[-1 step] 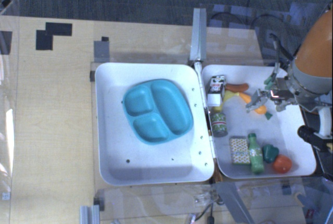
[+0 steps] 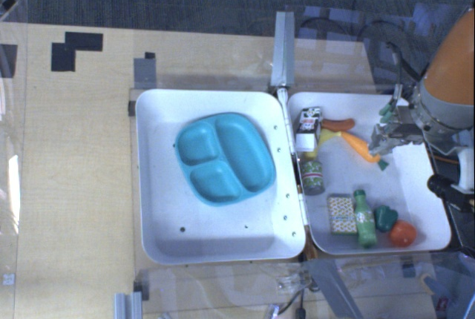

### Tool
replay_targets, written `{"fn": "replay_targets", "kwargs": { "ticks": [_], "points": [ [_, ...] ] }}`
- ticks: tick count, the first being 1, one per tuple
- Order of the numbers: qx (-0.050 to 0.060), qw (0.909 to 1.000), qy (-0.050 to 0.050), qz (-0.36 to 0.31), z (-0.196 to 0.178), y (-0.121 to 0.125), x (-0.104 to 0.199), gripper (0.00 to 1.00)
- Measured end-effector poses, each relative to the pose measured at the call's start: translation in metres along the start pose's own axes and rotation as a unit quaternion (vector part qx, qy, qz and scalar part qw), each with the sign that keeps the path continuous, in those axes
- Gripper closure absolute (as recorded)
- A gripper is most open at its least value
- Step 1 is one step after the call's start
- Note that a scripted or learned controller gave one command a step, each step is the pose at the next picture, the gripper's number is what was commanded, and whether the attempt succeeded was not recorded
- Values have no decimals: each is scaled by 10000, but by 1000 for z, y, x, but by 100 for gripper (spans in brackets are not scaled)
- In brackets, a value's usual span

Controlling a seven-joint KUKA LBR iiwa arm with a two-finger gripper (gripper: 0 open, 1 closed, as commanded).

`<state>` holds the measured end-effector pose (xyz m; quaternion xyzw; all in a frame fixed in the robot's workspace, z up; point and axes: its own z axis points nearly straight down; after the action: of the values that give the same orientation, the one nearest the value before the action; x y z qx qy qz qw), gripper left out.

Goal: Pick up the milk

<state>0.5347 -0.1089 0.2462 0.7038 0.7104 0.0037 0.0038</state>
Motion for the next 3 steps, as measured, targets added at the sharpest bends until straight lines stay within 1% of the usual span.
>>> {"fn": "replay_targets", "kwargs": {
  "ticks": [1, 2, 3],
  "points": [
    [1, 10000, 0, 2, 0, 0, 0, 0],
    [39, 9995, 3, 307, 61, 44, 43, 0],
    [27, 9997, 4, -243, 61, 114, 92, 0]
  ]
}}
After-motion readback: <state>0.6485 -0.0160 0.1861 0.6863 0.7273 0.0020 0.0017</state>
